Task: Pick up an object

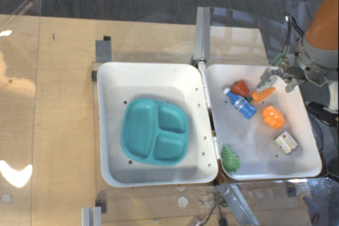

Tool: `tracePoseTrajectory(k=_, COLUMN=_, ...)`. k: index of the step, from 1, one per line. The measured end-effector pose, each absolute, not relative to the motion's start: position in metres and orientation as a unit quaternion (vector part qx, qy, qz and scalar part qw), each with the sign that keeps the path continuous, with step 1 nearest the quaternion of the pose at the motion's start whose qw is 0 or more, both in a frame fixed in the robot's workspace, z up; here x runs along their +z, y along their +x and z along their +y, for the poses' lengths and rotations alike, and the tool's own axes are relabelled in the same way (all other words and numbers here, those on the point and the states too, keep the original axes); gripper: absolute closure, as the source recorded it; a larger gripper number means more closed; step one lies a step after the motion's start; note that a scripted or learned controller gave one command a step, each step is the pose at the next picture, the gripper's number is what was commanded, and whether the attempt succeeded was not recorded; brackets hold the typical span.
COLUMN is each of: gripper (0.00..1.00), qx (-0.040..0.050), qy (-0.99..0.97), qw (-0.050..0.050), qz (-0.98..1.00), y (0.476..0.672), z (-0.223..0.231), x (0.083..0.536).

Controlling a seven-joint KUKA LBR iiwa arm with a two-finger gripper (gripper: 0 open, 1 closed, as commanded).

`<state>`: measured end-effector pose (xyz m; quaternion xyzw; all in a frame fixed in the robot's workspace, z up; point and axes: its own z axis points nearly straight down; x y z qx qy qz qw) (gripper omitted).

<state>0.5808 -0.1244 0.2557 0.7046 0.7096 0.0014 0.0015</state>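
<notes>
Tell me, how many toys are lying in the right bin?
6. A red piece, blue bottle and carrot cluster near the top, an orange lump mid-bin, a white box lower right, a green toy at the lower left corner. The arm may hide more.

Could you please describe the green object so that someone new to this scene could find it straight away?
Look at the right bin, the one holding the small objects rather than the teal tray. The green object lies in that bin's near left corner, by the wall between the bins. It is the only green, bumpy item, apart from the cluster by the gripper.
</notes>
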Motion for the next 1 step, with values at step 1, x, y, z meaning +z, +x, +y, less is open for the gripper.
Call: tracePoseTrajectory(k=1, gripper=0.0, qx=0.0066, qy=0.67, qw=0.012, qz=0.742, y=0.5919, z=-0.1745, x=0.1291)
